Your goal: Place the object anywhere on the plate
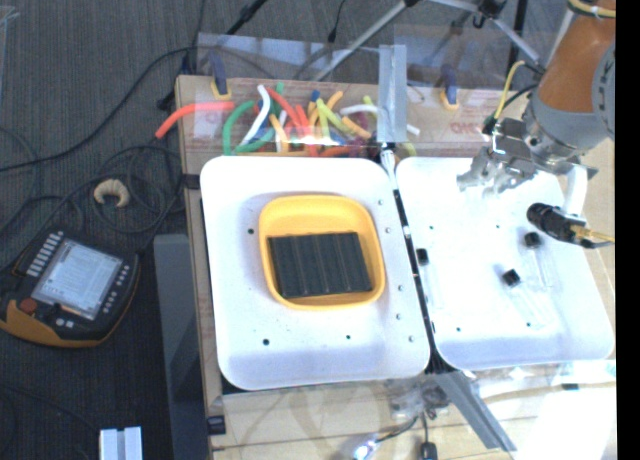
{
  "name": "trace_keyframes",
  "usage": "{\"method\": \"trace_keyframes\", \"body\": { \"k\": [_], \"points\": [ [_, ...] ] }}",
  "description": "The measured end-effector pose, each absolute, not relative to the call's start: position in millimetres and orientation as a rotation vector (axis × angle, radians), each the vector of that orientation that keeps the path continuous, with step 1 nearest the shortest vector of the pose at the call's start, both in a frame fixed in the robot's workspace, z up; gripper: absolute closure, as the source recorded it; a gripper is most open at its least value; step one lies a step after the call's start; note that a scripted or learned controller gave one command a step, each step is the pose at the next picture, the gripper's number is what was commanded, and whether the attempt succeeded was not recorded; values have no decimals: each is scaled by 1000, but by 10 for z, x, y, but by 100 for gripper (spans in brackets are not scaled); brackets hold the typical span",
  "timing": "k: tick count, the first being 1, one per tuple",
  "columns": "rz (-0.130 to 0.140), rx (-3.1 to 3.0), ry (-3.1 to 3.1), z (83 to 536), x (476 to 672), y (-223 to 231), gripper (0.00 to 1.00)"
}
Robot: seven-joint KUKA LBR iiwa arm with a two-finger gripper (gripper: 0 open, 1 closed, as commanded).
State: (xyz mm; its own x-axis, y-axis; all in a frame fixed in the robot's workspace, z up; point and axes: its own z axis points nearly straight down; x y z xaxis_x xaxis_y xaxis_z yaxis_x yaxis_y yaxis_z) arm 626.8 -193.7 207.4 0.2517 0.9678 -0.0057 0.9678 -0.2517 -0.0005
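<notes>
Yellow plastic marks the goal: the plate [320,251] sits in the middle of the left bin [230,348], its rim framing a dark ribbed mat, so anything dropped from above has a broad, flat landing. Nothing lies on it yet.

Two bins stand side by side, touching along a dark seam. The right bin [470,338] holds the loose pieces. A clear object [541,280], hard to make out against the white floor, lies toward 3 o'clock in that bin; a small black piece [511,276] sits just beside it at its 9 o'clock, and another black bit [531,239] lies near its 12 o'clock. Which of these is the thing to be moved I cannot say for certain; all of them lie apart from the plate, across the seam.

At 1 o'clock in the view the arm [575,68] comes in, and the gripper [497,174] hangs over the far edge of the right bin. No object shows between its fingers; whether they are spread or closed is too blurred to tell. It sits well apart from the pieces, so I judge the pick not yet made.

Coloured tubes [290,118] are heaped behind the left bin at 12 o'clock, out of the working area. A pendant [70,288] rests on the floor at 9 o'clock.
</notes>
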Motion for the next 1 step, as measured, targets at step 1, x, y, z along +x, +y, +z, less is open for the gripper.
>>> {"method": "trace_keyframes", "body": {
  "k": [1],
  "points": [
    [-2, 2320, 2123, 1660, 5694, -1331, 100]
  ]
}}
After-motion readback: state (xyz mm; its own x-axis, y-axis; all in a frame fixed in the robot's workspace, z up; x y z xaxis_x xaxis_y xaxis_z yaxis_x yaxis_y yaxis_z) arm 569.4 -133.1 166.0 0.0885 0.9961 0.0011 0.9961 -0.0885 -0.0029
